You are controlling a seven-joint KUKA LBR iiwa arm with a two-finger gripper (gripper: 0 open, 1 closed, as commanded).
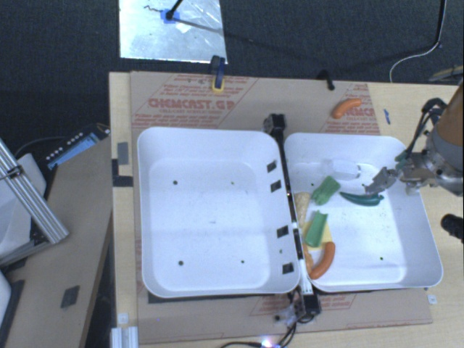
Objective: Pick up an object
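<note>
My gripper (378, 181) reaches in from the right over the right bin (417, 256), its tip just above a dark green pepper-like item (362, 199) lying on the bin floor. Nothing is visibly held. Left of the pepper lies a light green block (325, 190), tilted. A second green piece (316, 228) rests on a yellow item (322, 236) near the bin's left wall, with an orange sausage (323, 259) below them. A clear, whitish object (346, 170) sits toward the bin's back.
The left bin (210, 212) lies beside the right one, with a black clipped divider (288, 209) between them. Another orange sausage (346, 107) lies on the cardboard behind the right bin. A yellow-and-blue clamp (217, 75) stands at the board's back edge.
</note>
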